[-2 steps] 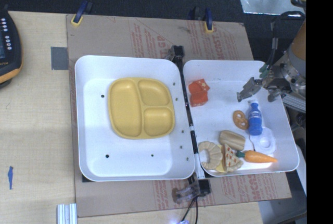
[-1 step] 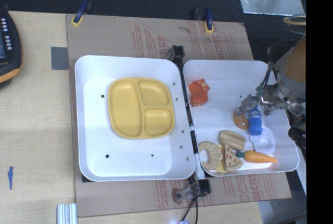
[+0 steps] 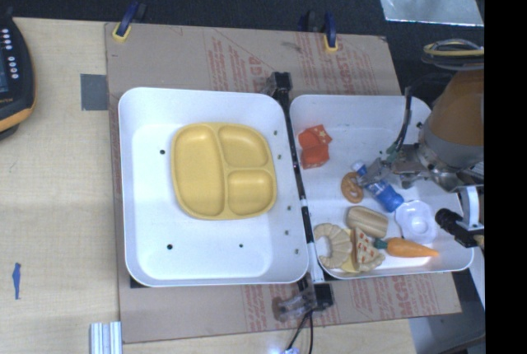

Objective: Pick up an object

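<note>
The right bin [image 3: 346,112] holds a red crumpled piece [image 3: 314,146], a round brown pretzel-like cookie [image 3: 352,188], a small blue item [image 3: 386,197], a bread roll [image 3: 367,221], a croissant [image 3: 333,243], a pizza slice [image 3: 362,249], a carrot [image 3: 409,248] and a clear white cup [image 3: 414,220]. My gripper [image 3: 373,173] reaches in from the right and hangs low between the cookie and the blue item, just above both. Nothing can be seen held in it. The orange-banded wrist [image 3: 455,120] covers the bin's right rim.
The left bin [image 3: 140,179] carries a yellow divided plate [image 3: 223,170]. Both bins rest on a cardboard sheet [image 3: 206,56] clamped at the back. A black and orange pendant [image 3: 12,72] lies at the far left of the bench.
</note>
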Controlling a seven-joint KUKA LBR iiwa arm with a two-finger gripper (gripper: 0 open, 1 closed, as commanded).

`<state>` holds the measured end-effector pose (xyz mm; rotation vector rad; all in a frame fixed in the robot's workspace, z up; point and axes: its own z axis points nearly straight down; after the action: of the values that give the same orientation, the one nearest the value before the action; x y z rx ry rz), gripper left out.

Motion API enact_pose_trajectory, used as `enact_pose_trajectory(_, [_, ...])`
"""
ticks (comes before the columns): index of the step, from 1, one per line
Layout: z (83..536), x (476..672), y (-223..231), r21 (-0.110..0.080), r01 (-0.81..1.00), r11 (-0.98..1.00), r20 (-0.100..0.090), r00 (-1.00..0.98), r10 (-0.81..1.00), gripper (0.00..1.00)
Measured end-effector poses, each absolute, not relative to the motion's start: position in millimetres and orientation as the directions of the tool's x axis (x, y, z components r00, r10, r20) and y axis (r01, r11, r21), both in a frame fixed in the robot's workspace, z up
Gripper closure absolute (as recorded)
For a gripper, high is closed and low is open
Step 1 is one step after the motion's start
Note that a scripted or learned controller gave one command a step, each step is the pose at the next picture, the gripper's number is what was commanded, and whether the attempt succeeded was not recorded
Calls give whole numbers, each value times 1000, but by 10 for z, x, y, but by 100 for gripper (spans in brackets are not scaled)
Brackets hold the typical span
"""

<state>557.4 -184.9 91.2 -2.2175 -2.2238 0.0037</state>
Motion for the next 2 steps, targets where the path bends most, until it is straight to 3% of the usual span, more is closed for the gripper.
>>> enact_pose_trajectory(1, [1054,5590,-1852,3,1000,4,-1,-4,1000,100])
enact_pose_trajectory(2, [942,5469,-1204,3,1000,8,-3,-8,1000,100])
